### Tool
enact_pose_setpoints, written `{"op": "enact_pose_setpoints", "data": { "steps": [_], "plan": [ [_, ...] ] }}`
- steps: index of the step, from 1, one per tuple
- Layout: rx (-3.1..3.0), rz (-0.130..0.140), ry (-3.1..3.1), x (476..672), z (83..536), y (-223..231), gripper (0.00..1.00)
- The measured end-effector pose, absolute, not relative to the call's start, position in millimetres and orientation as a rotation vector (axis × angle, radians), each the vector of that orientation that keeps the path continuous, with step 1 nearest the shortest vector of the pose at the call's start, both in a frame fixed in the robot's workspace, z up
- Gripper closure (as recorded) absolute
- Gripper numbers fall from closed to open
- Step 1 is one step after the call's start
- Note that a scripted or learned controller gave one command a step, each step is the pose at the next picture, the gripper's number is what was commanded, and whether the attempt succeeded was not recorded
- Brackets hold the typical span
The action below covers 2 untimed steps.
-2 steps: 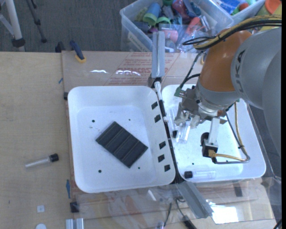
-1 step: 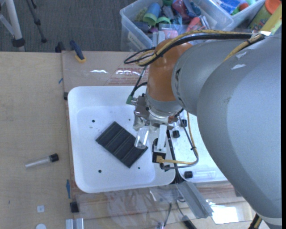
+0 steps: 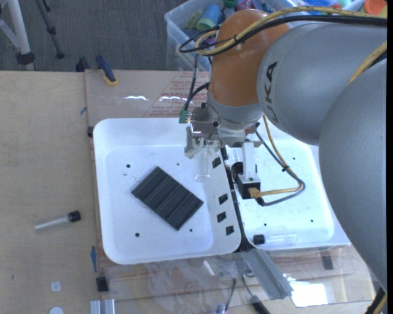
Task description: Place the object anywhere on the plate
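Hovering above the right-hand part of the left white bin, close to the divider: gripper, below the orange band of the grey arm. Cannot tell whether spread or pressed together. Hanging upright just beneath the gripper, a pale translucent tube; unclear whether actually pinched. Lying flat on the same bin's floor, near the gripper and to its lower left, apart from the tube: dark ribbed plate.

Resting in the right white bin, well below and right of the gripper, a clear capped tube. Far to the gripper's left, on the tan bench, another black-capped tube. Beyond the gripper, grey carpet and a clear tub of coloured toys.

Showing on the arm's casing, dark letters "KA", the rest hidden. Up past the bins, red print on a glossy sheet, too blurred to read.
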<state>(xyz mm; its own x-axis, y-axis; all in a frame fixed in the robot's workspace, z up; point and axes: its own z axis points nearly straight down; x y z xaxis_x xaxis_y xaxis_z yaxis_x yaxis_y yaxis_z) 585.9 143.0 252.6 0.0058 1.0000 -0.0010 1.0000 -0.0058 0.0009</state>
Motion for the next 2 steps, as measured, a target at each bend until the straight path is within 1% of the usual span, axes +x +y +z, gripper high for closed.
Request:
{"op": "enact_pose_setpoints", "data": {
  "steps": [1,2],
  "plan": [
    [1.700,0.003,2.638,580.5,306.0,124.5,1.00],
    [1.181,0.003,2.907,536.2,369.5,104.3,1.00]
  ]
}}
